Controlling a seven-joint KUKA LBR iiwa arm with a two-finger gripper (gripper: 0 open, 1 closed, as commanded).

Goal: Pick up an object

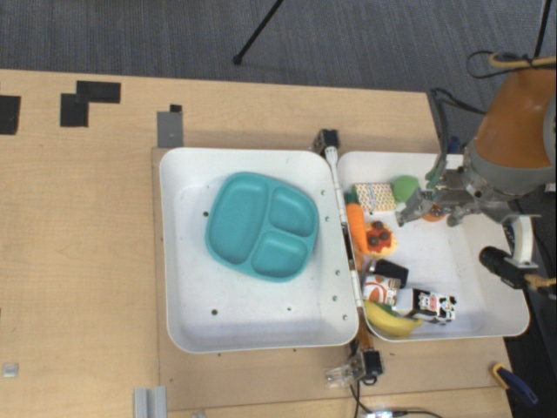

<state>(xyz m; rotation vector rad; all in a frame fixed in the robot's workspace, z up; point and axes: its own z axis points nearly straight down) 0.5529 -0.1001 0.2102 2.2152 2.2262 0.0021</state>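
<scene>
While fingers (432, 205) hang spread, gripping nothing | green ball (405, 187) just beside them.

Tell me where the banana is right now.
The banana lies in the right bin's near-left corner, against the wall shared with the left bin, just below the small cartons.

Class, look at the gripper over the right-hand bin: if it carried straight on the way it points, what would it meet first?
The gripper points toward the view's left, so it would probably meet the green object or the patterned packet first. Its height above them is unclear.
</scene>
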